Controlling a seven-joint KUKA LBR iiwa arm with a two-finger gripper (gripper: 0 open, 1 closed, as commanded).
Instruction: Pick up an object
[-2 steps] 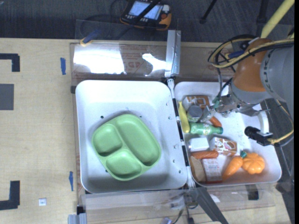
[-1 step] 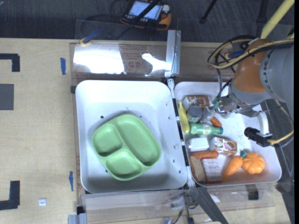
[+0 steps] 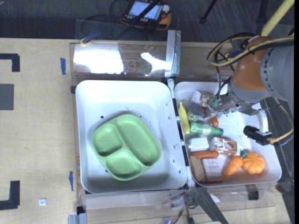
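Observation:
The right bin [image 3: 274,172] holds several toy foods. A green bottle [image 3: 205,130] lies on its side near the middle, with a yellow banana [image 3: 183,117] along the left wall. Nearer the front are a white block [image 3: 198,144], a small carton [image 3: 225,146], a red sausage [image 3: 204,155], a bread slice [image 3: 211,170], an orange carrot [image 3: 232,166] and an orange pumpkin [image 3: 252,163]. My gripper [image 3: 216,102] hangs low over the bin's far part, beside a white packet [image 3: 197,97] and just above a small red-orange piece [image 3: 214,122]. I see nothing clearly between its tips.
The left bin [image 3: 88,93] holds a green divided plate [image 3: 126,146]. A clear panel and metal post [image 3: 173,52] stand behind the bins. The arm's grey body and orange band [image 3: 250,73] with cables cover the right bin's far right corner. A black clip [image 3: 254,133] juts over its right side.

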